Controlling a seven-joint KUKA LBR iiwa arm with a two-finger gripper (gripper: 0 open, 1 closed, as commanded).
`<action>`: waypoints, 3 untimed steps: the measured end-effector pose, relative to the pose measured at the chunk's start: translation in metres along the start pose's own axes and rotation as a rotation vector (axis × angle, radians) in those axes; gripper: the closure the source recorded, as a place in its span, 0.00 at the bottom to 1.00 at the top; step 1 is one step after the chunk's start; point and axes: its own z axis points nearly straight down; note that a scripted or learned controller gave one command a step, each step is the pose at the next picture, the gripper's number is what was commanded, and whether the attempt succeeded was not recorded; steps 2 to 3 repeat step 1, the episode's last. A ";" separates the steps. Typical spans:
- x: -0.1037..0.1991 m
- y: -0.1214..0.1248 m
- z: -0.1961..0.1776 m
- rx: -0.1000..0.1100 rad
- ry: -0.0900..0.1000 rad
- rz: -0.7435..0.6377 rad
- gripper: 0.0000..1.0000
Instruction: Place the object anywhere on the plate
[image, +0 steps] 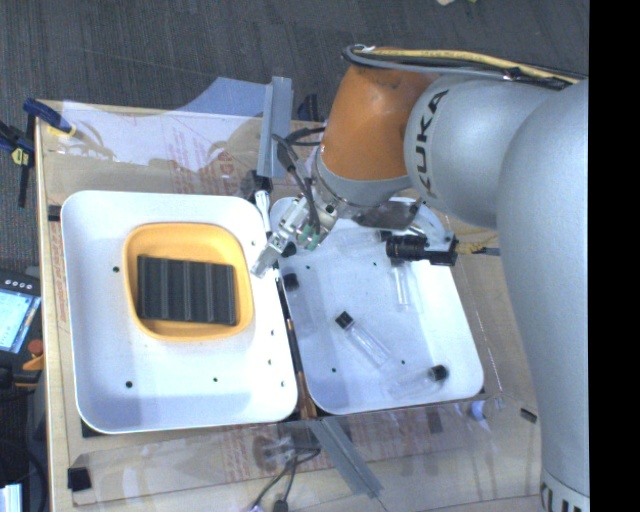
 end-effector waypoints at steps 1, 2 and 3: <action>0.023 0.048 0.018 0.000 -0.002 0.012 0.00; 0.023 0.048 0.018 0.000 -0.002 0.012 0.00; 0.023 0.048 0.018 0.000 -0.002 0.012 0.00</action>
